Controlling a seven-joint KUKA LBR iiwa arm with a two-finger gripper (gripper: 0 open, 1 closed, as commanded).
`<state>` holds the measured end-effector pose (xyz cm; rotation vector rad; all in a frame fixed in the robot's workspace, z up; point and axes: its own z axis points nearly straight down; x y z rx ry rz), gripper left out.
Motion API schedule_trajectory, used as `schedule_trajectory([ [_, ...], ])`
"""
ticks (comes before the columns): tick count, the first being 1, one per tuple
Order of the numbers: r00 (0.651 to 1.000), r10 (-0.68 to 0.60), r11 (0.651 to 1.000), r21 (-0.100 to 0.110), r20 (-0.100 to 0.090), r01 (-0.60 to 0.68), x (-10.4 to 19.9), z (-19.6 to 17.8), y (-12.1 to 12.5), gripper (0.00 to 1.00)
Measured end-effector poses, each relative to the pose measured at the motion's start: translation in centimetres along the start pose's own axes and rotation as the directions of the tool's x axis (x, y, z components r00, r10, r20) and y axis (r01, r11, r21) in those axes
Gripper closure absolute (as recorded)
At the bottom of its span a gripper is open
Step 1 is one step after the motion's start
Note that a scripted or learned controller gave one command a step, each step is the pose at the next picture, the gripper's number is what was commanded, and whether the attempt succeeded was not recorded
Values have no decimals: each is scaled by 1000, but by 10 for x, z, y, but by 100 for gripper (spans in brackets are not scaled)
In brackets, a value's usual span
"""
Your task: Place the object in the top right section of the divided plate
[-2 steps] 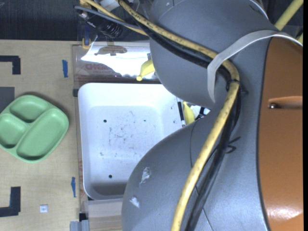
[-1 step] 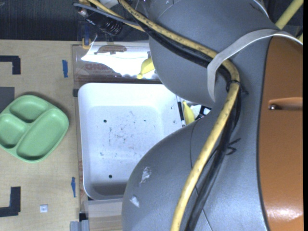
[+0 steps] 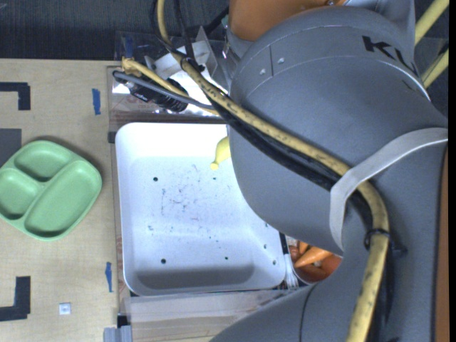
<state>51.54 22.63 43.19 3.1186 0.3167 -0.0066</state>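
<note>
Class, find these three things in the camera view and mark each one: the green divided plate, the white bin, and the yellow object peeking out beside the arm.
green divided plate (image 3: 64, 194): camera view, floor of its large section.
white bin (image 3: 185, 212): camera view, bare floor.
yellow object (image 3: 221, 152): camera view, the visible part at the arm's edge.

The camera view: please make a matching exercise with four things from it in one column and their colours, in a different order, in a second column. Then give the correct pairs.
Things:
1. divided plate
2. bin
3. arm
4. hose along the arm

Colours:
A. grey
B. yellowish
C. light green
D. white

Pairs: 1-C, 2-D, 3-A, 4-B

The plate lies on the wooden bench, left of the bin, and the arm covers the right part of the bin.
</note>
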Motion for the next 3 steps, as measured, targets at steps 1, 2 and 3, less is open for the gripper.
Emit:
schedule_trajectory([
  [1, 1000, 1, 1000, -1, -1, -1, 0, 0, 1, 0],
  [2, 1000, -1, 1000, -8, 2, 1, 2, -7, 0, 100],
  [3, 1000, 0, 1000, -8, 2, 0, 2, -7, 0, 0],
])
